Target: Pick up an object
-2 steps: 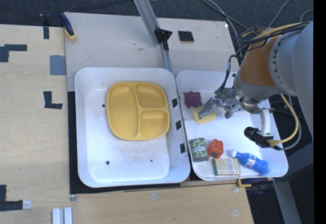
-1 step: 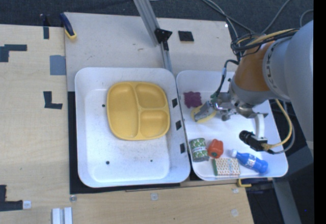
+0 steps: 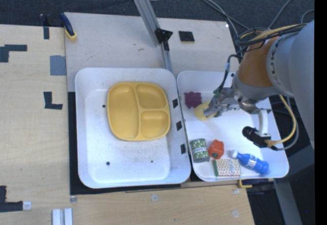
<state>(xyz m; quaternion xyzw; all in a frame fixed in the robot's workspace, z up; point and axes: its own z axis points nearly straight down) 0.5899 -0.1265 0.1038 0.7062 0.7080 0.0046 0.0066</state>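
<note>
The arm (image 3: 278, 65) is reaching in from the right over the right bin (image 3: 276, 165), and its gripper (image 3: 212, 110) is hanging low at the upper left part of that bin, just at a small yellow thing (image 3: 200, 113). This yellow thing is lying a little to the left of the gripper tip, seemingly touching it, and a purple toy (image 3: 192, 99) is sitting just beside it, toward the back wall. I am judging that the yellow thing is the one being aimed at, because the tip is pointing down and left onto it. It is looking round, so I cannot give any long axis for it. Whether the jaws are released or clenched I cannot tell; the tip is dark and small from here, and I am not seeing anything clearly between it. The orange band is standing above the wrist, and the wrist is tilting toward the left bin (image 3: 84, 132), where a yellow plate (image 3: 138, 110) is lying alone. Near the front wall of the right bin a can (image 3: 199, 150), a red thing (image 3: 216, 149), a box (image 3: 227, 167) and a blue bottle (image 3: 252, 162) are lying close together, well apart from the gripper. The coming move probably needs only a small shift left before closing
</note>
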